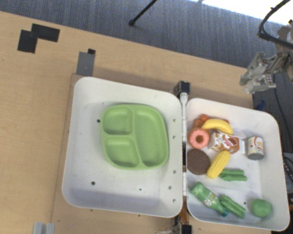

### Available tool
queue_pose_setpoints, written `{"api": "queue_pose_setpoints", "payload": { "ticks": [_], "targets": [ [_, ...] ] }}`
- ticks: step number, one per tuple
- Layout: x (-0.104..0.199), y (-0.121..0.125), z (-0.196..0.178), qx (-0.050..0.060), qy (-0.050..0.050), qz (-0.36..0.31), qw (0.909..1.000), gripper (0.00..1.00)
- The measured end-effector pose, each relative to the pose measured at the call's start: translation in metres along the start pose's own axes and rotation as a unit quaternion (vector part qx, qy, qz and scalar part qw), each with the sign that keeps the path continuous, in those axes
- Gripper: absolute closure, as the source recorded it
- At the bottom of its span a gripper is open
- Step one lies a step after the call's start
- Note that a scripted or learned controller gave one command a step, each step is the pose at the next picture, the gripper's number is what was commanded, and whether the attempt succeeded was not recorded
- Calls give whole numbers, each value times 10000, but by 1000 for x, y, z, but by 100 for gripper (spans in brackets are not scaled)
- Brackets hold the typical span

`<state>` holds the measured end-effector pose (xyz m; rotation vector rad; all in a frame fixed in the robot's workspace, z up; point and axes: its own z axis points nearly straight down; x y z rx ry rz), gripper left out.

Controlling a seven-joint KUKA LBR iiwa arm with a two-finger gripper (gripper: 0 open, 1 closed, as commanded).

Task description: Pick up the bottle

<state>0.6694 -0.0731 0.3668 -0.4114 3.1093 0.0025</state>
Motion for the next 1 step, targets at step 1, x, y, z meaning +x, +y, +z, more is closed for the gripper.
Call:
{"api": "queue_pose_setpoints", "payload": {
  "ticks": [1],
  "targets": [
    [-15, 97, 37, -4, -7, 543, 9985, 100]
  ]
}}
